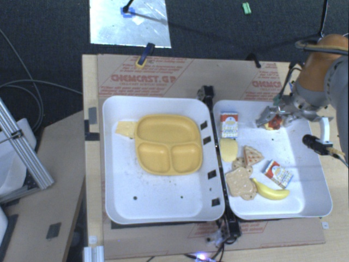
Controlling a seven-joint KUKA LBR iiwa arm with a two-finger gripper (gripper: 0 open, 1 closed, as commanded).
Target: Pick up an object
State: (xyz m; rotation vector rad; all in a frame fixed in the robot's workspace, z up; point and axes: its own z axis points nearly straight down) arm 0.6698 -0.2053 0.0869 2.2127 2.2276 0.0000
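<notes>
Two white bins on a bench, gripper pinching a small red-orange object, yellow tray left.

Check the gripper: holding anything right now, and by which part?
Cannot be told. The gripper sits over a small red and yellow item in the right bin, but the view doesn't show the item between its fingers.

Cardboard sheet under bins: red print "CHEMCAST GP", repeated at right, partly legible. Carton labels unreadable.
</notes>
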